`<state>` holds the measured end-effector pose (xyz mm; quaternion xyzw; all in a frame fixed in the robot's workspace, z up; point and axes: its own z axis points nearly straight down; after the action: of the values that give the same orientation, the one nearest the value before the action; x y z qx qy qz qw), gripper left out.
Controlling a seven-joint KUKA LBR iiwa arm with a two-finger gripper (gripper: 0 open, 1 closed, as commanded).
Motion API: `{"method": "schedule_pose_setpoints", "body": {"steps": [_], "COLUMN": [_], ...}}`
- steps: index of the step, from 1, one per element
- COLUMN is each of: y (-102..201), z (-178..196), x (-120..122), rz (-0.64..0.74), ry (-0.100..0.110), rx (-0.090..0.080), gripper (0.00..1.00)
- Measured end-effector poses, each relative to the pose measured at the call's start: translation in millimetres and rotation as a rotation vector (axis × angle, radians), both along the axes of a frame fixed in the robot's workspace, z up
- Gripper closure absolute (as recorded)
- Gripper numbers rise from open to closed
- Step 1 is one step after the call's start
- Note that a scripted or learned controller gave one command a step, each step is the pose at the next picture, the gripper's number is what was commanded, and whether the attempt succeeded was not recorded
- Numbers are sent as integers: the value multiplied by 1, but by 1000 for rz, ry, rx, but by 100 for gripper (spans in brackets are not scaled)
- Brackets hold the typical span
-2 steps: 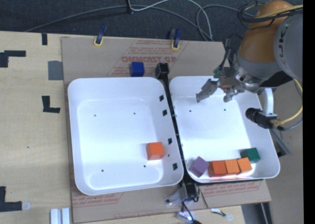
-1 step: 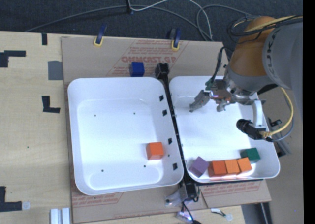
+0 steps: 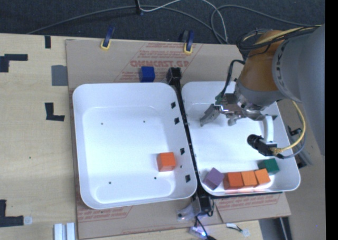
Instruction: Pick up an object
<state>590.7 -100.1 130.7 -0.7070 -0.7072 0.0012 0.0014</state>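
The objects I could have picked lay mostly along the near wall of the right bin (image 3: pixel 285 183): a purple block (image 3: pixel 213 178) closest to the divider, then two orange blocks (image 3: pixel 233 180) (image 3: pixel 248 179) touching side by side, a lighter orange block (image 3: pixel 262 177) beside them, and a green block (image 3: pixel 271 165) just behind that last one, near the bin's right corner. My gripper (image 3: pixel 218 117) hung over the far half of that same bin, well apart from the row of blocks, its two fingers (image 3: pixel 208 116) spread apart with nothing between them. The left bin (image 3: pixel 84 128) held a single orange cube (image 3: pixel 166 161) toward its near right part, not far from the divider. Outside both bins, a blue cube (image 3: pixel 147 73) sat on the cardboard sheet (image 3: pixel 121 57) just behind the left bin's far rim.
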Motion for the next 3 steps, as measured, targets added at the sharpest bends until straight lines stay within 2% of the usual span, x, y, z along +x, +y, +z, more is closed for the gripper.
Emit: {"method": "schedule_pose_setpoints", "body": {"steps": [1,2,3], "y": [0,1,5], "z": [-44,-32,11], "x": [-1,0,1], "rz": [0,1,0], "ry": [0,-3,-7], "rx": [0,0,0], "gripper": [0,100,100]}}
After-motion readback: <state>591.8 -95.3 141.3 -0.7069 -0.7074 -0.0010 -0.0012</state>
